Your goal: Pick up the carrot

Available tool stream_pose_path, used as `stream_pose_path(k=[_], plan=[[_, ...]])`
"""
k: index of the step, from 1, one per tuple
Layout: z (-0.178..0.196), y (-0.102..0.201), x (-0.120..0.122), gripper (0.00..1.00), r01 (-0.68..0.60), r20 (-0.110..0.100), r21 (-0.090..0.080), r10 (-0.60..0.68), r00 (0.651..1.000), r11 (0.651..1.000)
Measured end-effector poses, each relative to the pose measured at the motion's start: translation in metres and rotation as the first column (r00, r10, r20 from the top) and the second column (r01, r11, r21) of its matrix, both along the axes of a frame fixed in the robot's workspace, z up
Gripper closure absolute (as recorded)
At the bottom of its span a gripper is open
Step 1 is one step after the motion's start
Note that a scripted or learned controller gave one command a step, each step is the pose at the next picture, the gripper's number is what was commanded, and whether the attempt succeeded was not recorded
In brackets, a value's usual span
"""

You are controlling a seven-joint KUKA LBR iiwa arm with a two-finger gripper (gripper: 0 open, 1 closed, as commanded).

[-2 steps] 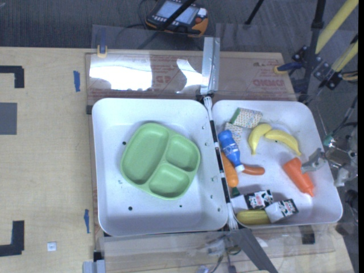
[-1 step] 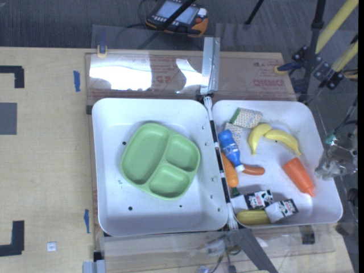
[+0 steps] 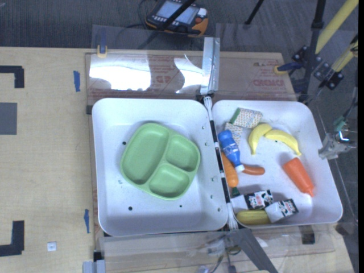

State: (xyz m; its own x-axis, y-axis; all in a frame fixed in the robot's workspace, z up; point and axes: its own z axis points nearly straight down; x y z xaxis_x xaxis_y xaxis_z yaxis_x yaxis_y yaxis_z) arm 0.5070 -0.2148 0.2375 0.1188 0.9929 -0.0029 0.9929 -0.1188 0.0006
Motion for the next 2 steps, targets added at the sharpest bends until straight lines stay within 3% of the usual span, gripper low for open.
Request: stream_pose_path(k=[1, 2], plan=[[0.0123, 0.0064, 0.0950, 1.00, 0.161, -0.001, 0.001, -0.161, 0.987, 0.987], [0.0123, 0.0066, 0.0951, 0.00, 0.160, -0.002, 0.001, -0.160, 0.987, 0.987]])
